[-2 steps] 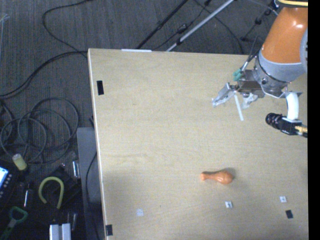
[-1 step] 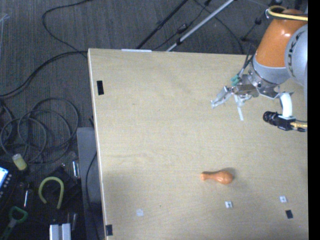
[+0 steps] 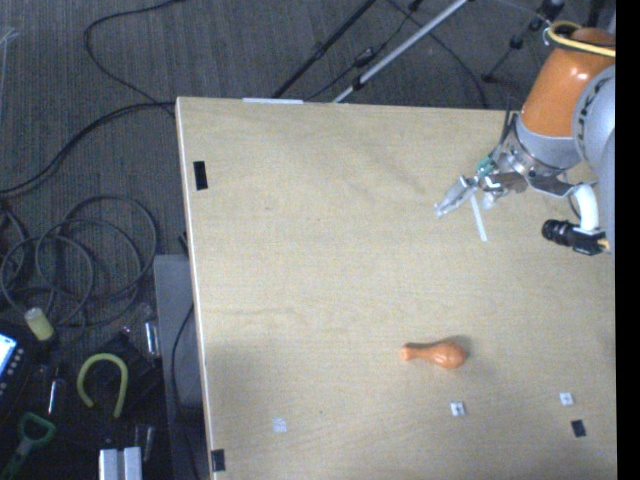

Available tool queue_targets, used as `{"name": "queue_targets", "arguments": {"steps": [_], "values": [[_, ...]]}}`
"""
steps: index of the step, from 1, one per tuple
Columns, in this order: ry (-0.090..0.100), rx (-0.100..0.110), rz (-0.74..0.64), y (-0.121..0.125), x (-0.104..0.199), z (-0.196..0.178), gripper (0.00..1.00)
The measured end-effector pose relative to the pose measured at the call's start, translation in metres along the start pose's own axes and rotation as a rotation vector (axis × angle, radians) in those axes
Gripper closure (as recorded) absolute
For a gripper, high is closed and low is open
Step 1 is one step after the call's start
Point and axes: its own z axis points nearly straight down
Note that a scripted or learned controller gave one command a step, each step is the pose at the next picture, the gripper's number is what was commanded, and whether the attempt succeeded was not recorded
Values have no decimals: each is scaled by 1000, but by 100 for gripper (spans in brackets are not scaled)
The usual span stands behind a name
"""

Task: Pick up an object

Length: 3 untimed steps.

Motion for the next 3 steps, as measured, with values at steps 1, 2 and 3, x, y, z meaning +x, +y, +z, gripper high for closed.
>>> {"name": "queue_targets", "arguments": {"steps": [1, 2, 3], "values": [[1, -1, -247, 0, -2, 59, 0], [0, -3, -248, 2, -1, 49, 100], [3, -3, -121, 12, 47, -21, 100]]}}
